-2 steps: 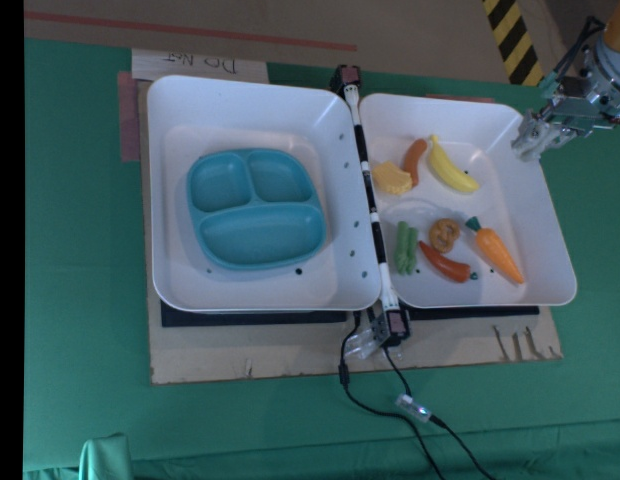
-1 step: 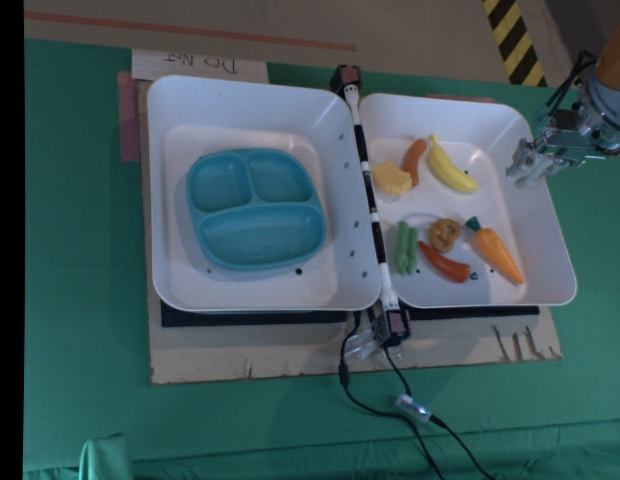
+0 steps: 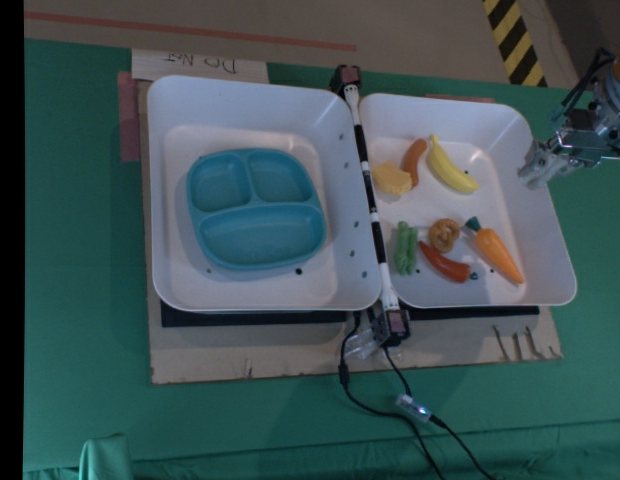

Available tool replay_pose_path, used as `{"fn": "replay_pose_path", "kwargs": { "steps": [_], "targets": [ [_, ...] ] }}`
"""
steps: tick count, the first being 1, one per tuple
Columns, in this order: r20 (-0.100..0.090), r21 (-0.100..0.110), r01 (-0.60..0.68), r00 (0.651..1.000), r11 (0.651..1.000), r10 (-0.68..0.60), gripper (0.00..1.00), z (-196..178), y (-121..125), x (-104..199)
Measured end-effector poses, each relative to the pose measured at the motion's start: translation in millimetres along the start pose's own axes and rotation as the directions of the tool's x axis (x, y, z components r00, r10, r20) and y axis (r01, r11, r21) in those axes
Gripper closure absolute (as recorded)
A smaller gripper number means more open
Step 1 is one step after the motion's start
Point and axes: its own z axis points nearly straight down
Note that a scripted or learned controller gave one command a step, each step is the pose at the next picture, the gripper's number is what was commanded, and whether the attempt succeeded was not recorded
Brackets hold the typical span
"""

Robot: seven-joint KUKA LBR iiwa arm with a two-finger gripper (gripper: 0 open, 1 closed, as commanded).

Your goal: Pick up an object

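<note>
The right bin [image 3: 535, 268] holds several toy foods: a yellow banana [image 3: 451, 168], an orange sausage-like piece [image 3: 415, 159], a pale orange chunk [image 3: 392, 178], a green pod [image 3: 405, 247], a red chili [image 3: 444, 263], a round brown pastry [image 3: 444, 233] and an orange carrot [image 3: 496, 251]. My gripper [image 3: 539, 174] hangs over the right bin's upper right rim, to the right of the banana. Its fingers are slightly apart and nothing is between them.
The left bin [image 3: 170, 258] carries a blue three-compartment plate [image 3: 255, 208]. A black-and-white divider bar [image 3: 372, 193] runs between the bins. A cable [image 3: 410, 408] trails off the front edge onto the green cloth. A hazard stripe [image 3: 508, 13] lies at the back right.
</note>
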Motion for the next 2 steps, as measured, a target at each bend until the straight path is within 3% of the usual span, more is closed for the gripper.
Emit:
{"fn": "replay_pose_path", "kwargs": {
  "steps": [1, 2],
  "targets": [
    [-0.002, 0.004, 0.000, 1.000, 1.000, 0.000, 1.00, 0, -65, 0],
    [-0.001, 0.001, 0.002, 1.000, 1.000, -0.002, 1.00, -30, -67, 59]
  ]
}}
